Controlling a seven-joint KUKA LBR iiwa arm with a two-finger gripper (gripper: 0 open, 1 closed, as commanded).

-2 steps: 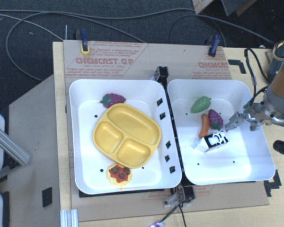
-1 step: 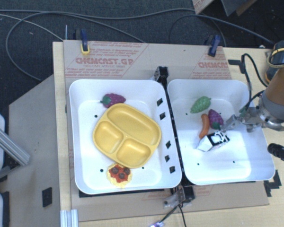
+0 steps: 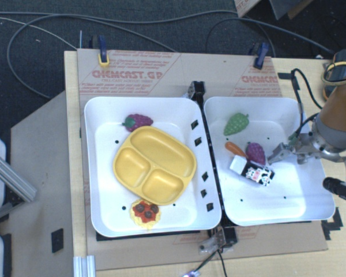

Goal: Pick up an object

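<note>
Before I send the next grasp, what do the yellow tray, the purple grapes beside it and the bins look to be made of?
Yellow tray: likely moulded plastic, smooth, slightly glossy, with rounded compartment ridges. Purple grapes: probably toy plastic or rubber, bumpy and matte; which one is unclear. Bins: thin white plastic by the look, with a soft sheen and rounded corners.

Two shallow white plastic bins, left point(image 3: 98, 172) and right point(image 3: 311, 201). One yellow divided plastic tray point(image 3: 154, 165). Two purple toy grape bunches point(image 3: 138, 120) point(image 3: 255, 152). One green leafy toy point(image 3: 237, 123), one orange toy carrot point(image 3: 235, 149), one toy pizza slice point(image 3: 145, 213), one black-and-white block point(image 3: 257, 174).
</note>
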